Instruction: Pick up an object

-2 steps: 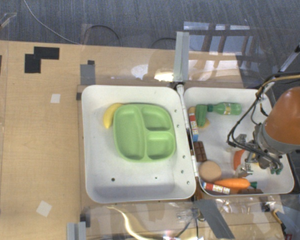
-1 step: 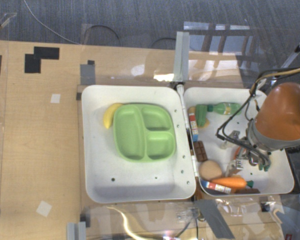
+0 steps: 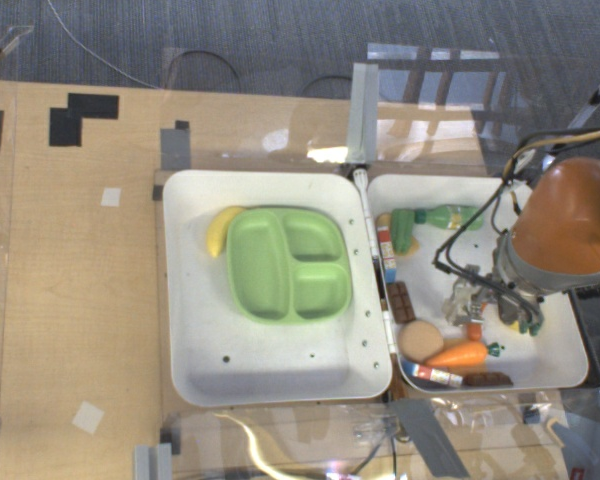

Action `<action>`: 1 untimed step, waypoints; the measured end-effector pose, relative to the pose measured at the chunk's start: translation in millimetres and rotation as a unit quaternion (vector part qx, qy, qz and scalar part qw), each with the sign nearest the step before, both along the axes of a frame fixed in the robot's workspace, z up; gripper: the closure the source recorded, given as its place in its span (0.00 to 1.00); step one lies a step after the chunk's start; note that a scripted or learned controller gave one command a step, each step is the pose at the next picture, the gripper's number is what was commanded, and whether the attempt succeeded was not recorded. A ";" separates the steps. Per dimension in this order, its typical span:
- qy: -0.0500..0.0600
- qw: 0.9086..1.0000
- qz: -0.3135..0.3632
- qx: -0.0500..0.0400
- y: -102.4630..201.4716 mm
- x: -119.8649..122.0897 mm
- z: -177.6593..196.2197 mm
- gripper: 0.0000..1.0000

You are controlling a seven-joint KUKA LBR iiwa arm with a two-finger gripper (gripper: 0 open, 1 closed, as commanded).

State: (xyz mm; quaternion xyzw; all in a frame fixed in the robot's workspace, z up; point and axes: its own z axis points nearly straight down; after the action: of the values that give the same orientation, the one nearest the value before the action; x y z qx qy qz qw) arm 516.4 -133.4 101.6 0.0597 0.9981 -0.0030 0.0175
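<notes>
Wooden bench top carries two white bins; the right bin (image 3: 565, 368) crowds an orange plastic carrot (image 3: 461, 356) and a tan egg-shaped toy (image 3: 420, 341) along its near edge. The gripper (image 3: 470, 311) hovers above them, jaw state unclear; nothing lifted yet, with little room around.

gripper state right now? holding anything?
Gripper: cannot be told. It hangs low in the right bin, just above the carrot, and nothing can be seen held in it.

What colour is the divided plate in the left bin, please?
Light green, seen in the camera view: the divided plastic plate.
</notes>
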 end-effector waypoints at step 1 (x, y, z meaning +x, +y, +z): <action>0.013 0.992 0.127 0.000 -47.6 27.9 111.6 1.00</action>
State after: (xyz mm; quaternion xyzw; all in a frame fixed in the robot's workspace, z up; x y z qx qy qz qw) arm 544.3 -180.9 213.2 -0.0680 0.9977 -0.0013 0.0048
